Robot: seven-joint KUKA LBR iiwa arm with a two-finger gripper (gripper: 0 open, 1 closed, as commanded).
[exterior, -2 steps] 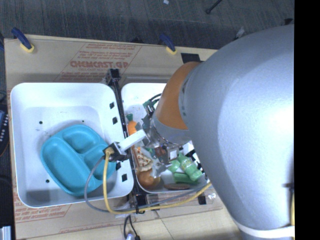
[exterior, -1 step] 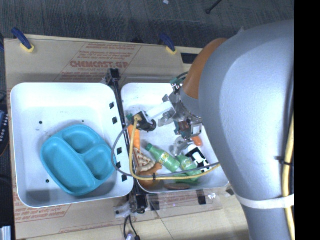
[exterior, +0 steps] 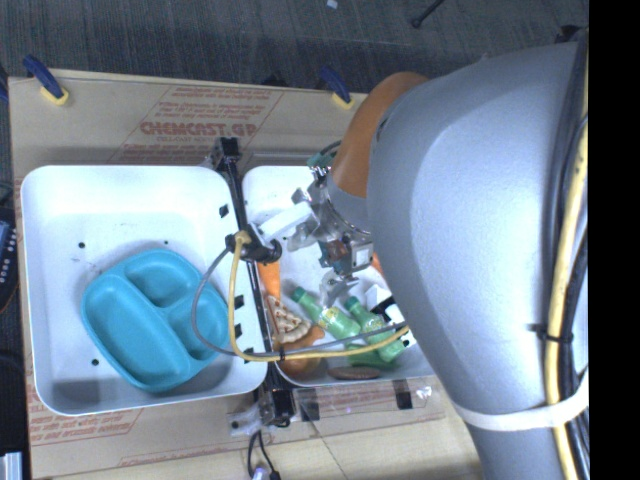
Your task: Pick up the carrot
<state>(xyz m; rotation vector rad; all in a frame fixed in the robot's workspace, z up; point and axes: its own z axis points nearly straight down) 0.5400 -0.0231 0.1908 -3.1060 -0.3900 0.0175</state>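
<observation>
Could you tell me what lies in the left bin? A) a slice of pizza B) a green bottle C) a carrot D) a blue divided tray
D: the blue tray with its compartments lies in the left bin; the bottle is in the right bin.

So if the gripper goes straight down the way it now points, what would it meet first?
Probably the green bottle lying in the right bin, just under the gripper. The carrot lies further left by the bin's wall. Depth is unclear from this single view.
</observation>
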